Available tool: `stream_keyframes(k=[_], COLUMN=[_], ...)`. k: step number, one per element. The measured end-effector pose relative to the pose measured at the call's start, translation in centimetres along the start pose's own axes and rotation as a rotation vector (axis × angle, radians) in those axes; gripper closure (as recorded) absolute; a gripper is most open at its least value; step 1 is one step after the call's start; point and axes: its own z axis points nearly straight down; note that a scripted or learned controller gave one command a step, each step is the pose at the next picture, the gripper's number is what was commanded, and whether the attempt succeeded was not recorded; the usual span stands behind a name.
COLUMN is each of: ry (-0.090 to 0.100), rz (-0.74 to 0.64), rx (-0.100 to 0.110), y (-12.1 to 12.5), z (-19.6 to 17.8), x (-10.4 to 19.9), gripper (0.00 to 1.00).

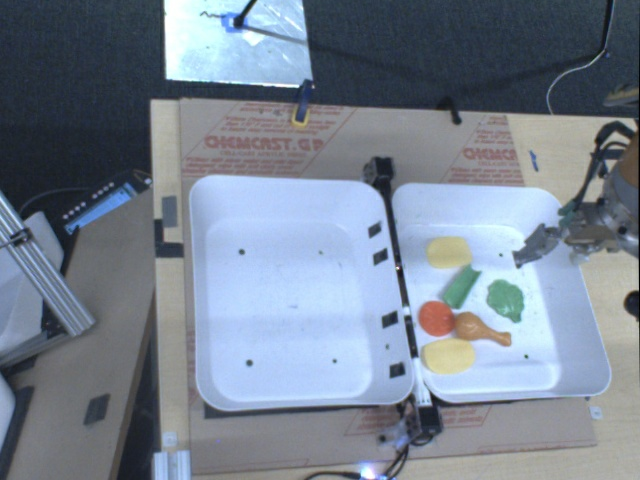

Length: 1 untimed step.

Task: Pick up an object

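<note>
Currently we see the end effector (527,252) over the right white plastic bin (580,313), above the ruffled green leaf toy (505,299); grip state unclear, we can't tell.

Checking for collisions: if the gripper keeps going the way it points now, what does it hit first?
The gripper points left and down into the right bin. Likely first contact: green leafy piece or green stick; depth is unclear.

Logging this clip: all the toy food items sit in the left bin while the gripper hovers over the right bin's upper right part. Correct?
Not quite. The camera view shows the toy food items in the right bin, not the left bin. The gripper does hover over the right bin's upper right part, as you say.
</note>
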Motion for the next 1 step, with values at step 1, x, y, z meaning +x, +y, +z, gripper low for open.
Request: stream_keyframes(k=[1], ry=[0.001], rz=[-0.009], rx=[-0.003], y=[6.06], z=[16.93], x=[8.23], gripper=[0.00])
